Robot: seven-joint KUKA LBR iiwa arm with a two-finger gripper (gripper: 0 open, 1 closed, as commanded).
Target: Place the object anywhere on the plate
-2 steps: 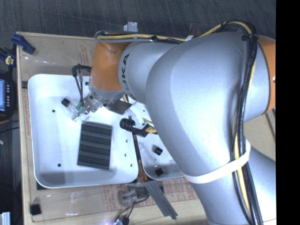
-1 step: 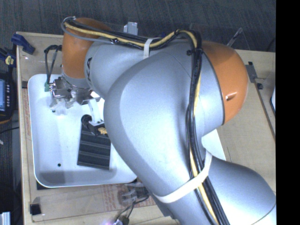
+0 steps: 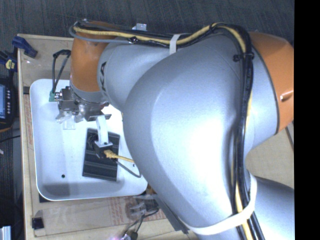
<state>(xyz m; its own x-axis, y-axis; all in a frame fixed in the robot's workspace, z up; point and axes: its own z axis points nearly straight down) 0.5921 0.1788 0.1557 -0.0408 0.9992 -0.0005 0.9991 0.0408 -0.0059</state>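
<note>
My gripper point(image 3: 66, 115) hangs low over the far left part of a shallow white bin point(image 3: 45, 184), pointing toward the bin's left wall. The grey arm with its orange band point(image 3: 85, 66) reaches in from the right and covers most of the view, hiding the bin's right side and everything beyond it. A tiny dark speck point(image 3: 63, 175) lies on the bin floor toward the near left corner, well apart from the gripper.
The bin sits on a wooden bench point(image 3: 75, 211). A blue clamp point(image 3: 24, 46) is at the bench's far left corner, and a black device point(image 3: 7, 101) stands just off its left edge. Bare bin floor shows near the front wall.
</note>
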